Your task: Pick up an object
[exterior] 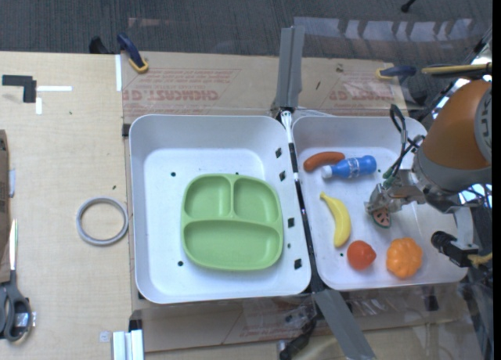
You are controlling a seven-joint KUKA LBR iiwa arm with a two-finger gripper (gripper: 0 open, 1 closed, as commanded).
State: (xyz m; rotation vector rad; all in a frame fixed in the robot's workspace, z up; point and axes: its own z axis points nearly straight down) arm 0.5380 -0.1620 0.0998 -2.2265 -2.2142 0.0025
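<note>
I have the pincer (383, 208) down inside the right bin (356, 271), reaching in from the right side, with the orange-banded arm (462, 135) rising behind it. Directly at its tip lies a small watermelon-slice toy (381, 216), red with a dark rind; from this angle I cannot tell whether the jaws are apart, together, or clamped on that slice, since the tip and the toy overlap in my view.

Working outward from the pincer: just to its left, apart from it, lies the yellow banana (338, 219). Above and to the left lies the blue bottle (351, 167) on its side, and beyond that the red sausage (323, 160), the two nearly touching. Below and slightly left of the pincer is the red tomato (361, 254); below and slightly right is the orange pumpkin-like fruit (404, 257).

Well to the left, past the divider, the left bin (149, 194) holds a green divided plate (232, 222). Farther left still, on the bench, lies a ring of tape (102, 220).
</note>
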